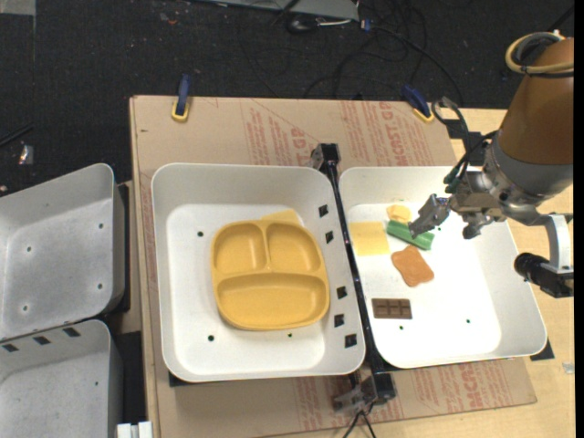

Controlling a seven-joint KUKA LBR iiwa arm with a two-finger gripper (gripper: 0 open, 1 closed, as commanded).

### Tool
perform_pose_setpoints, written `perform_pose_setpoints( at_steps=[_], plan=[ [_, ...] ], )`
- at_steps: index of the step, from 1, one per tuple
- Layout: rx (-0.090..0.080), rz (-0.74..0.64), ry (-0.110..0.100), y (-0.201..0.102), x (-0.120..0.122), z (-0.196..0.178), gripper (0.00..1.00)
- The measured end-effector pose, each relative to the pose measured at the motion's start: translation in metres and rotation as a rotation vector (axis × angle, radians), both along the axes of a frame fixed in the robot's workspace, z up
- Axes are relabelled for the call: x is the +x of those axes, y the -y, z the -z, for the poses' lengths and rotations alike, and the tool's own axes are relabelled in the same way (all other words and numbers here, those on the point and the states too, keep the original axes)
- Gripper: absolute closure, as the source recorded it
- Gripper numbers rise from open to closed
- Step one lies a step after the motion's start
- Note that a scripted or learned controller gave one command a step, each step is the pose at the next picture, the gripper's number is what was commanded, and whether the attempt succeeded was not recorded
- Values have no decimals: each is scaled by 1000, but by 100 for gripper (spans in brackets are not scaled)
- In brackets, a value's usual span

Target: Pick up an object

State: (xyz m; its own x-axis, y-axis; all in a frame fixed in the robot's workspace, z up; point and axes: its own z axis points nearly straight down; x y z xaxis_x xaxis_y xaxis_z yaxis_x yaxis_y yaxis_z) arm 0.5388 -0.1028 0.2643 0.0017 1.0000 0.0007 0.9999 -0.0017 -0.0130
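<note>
Reaching in from three o'clock, the gripper (429,219) sits low over the right bin (474,336), and you can see its tip right at the green piece (408,234). Whether the fingers are spread or pressed together you cannot tell from this angle, and nothing shows plainly between them.

Count five items in that bin, all clustered toward ten o'clock of its floor. The green piece lies tilted, one end under the gripper. Just at its eleven o'clock sits one small yellow lump (399,213). At its nine o'clock lies one pale yellow slab (369,239), near the bin's left wall. At six o'clock, just beside it, is one orange-brown piece (412,265). Further toward seven o'clock, apart from the rest, lies one brown bar (392,309).

The left bin (182,336) holds one yellow tray (270,276) with three compartments, at its centre.
</note>
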Motion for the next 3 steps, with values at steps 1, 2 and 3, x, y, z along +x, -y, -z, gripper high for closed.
perform_pose_setpoints(
  at_steps=[1, 2, 3],
  plan=[
    [-1, -2, 12, 0, 2, -6, 0],
    [0, -1, 8, -1, 1, 37, 0],
    [0, 1, 7, 4, -3, 99, 0]
  ],
)
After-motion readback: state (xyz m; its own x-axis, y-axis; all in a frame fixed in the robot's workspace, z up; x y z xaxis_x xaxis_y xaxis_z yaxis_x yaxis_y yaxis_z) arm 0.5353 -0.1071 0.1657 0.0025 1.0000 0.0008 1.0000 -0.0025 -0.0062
